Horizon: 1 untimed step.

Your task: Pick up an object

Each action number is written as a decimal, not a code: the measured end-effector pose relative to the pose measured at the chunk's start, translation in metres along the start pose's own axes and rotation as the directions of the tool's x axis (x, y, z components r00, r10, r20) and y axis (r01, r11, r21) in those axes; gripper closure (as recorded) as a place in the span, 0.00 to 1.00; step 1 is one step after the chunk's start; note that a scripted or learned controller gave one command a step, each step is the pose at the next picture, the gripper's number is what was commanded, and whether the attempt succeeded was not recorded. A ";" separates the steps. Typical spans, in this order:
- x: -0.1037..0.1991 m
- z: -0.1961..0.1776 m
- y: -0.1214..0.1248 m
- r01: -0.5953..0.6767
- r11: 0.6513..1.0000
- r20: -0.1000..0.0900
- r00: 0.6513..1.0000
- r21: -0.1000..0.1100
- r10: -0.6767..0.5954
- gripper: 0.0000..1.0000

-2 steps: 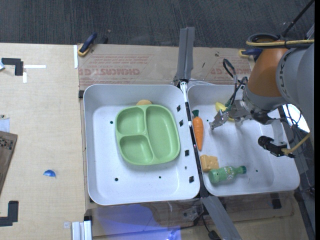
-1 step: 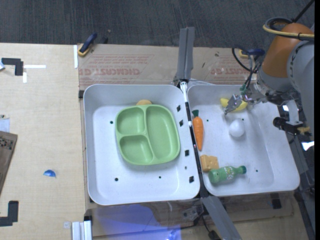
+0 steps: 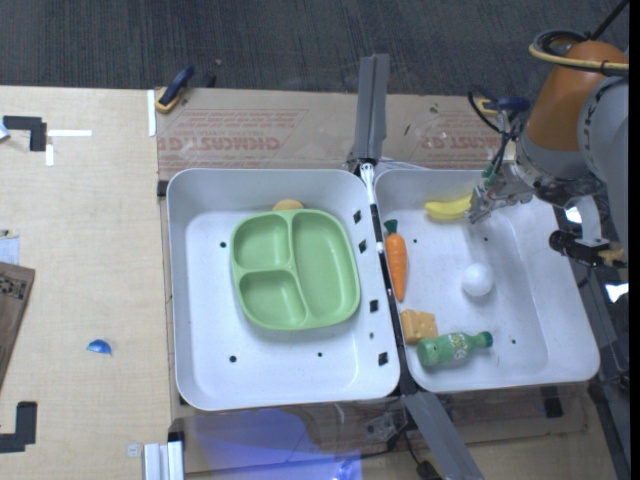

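Note:
In the right bin (image 3: 520, 268) lie a yellow banana (image 3: 448, 208) at the back, an orange carrot (image 3: 397, 260) along the left wall, a white ball (image 3: 478, 281) in the middle, a tan block (image 3: 419, 325) and a green bottle (image 3: 452, 348) on its side at the front. My gripper (image 3: 482, 206) hangs at the banana's right end, low over the bin's back part. Nothing shows between its tips. The grey arm with its orange band (image 3: 565, 103) reaches in from the upper right.
The left bin (image 3: 200, 298) holds a green three-part plate (image 3: 296, 268), with a small yellow thing (image 3: 288, 206) peeking out behind it. A grey divider post (image 3: 372, 108) stands between the bins at the back. A blue clip (image 3: 176, 84) lies on the cardboard.

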<state>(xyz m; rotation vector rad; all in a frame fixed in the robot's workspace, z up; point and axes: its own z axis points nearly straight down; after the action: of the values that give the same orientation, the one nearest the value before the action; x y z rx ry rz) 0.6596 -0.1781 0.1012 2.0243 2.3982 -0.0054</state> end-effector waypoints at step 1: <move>0.049 -0.024 -0.009 -0.106 0.994 -0.004 0.994 0.001 0.106 1.00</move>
<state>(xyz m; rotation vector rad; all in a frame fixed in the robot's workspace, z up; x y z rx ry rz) 0.6422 -0.1314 0.1252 2.1509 2.2900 -0.0016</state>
